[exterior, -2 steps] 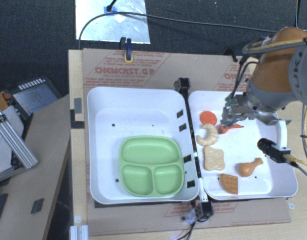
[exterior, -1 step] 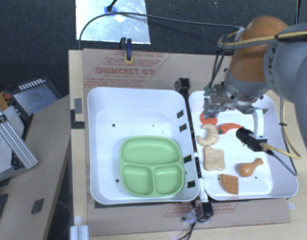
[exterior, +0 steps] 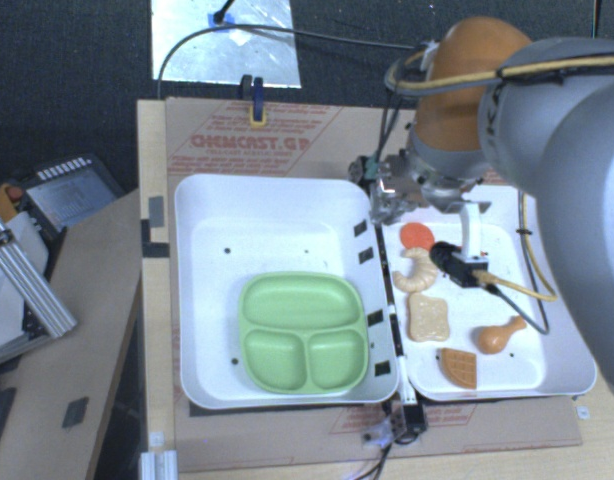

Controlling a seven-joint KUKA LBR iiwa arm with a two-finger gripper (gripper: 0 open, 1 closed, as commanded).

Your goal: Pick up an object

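The pick is not yet made, as far as this view shows: the gripper (exterior: 384, 208) hangs over the upper left corner of the right bin (exterior: 570, 370), close to the wall it shares with the left bin (exterior: 190, 268), and nothing can be seen in it. Whether it is spread or pressed together I cannot tell, since the wrist hides its tip. All the likely objects lie on the floor of the right bin. A red disc (exterior: 417, 235) sits nearest the gripper, just below and to its right. A pale curled piece (exterior: 417, 272) lies just under the disc, then a slice of toast (exterior: 428, 318), an orange wedge (exterior: 459, 368) near the front rim, and a drumstick (exterior: 499, 334) off to the right. The whole job is left, in my judgement: coming down on one piece, closing on it, and lifting it clear. Room is tight on the left, where the disc, the curled piece and the toast lie in a column near the shared wall, so a descent there risks catching that edge or a neighbouring piece. The drumstick and the wedge have more bare floor around them, though the wedge lies close to the front rim. The left bin has a green divided plate (exterior: 303, 331) towards its front and bare floor behind it.
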